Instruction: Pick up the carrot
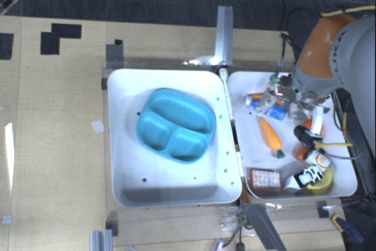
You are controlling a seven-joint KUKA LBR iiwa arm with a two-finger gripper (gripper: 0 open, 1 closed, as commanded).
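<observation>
Though near: carrot (271, 133) below claw (281, 95)

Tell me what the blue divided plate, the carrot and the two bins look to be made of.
Blue plate: likely moulded plastic, one even colour, soft sheen, rounded compartment ridges.
Carrot: probably a plastic or rubber toy; uniform smooth orange with a small dark green tip, though real cannot be ruled out.
Left bin and right bin: white, smooth, faintly glossy, with rounded corners; plastic or coated metal, unclear which.
</observation>
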